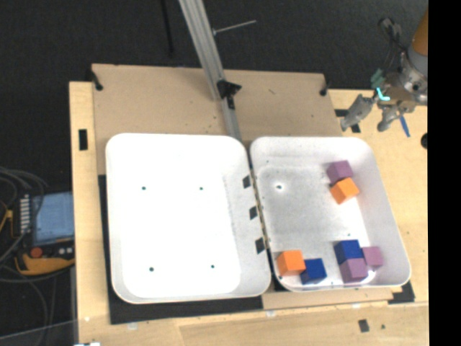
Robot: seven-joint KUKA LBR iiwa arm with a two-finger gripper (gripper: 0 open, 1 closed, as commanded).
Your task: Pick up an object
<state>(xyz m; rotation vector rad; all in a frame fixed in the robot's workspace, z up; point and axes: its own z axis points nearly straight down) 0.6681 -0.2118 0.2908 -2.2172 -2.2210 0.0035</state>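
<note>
Blocks: small foam cubes lie in the right white bin (382,193); a purple cube (338,170) touches an orange cube (346,189) near the far side.
Near rim: orange (291,262), blue (314,270), blue (348,251), purple (354,269) and purple (373,256) cubes cluster.
Gripper: gripper (373,115) hangs over the desk (346,101) beyond the bin's far right corner, fingers spread apart, holding nothing.
Left white bin (176,215): beside the right one.

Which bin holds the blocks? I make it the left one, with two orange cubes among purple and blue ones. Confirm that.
Not the left one. The camera view shows the blocks in the right bin: one orange cube near a purple block toward the far side, and the other orange cube at the near edge beside a blue block. The rest of your statement stands.
</note>
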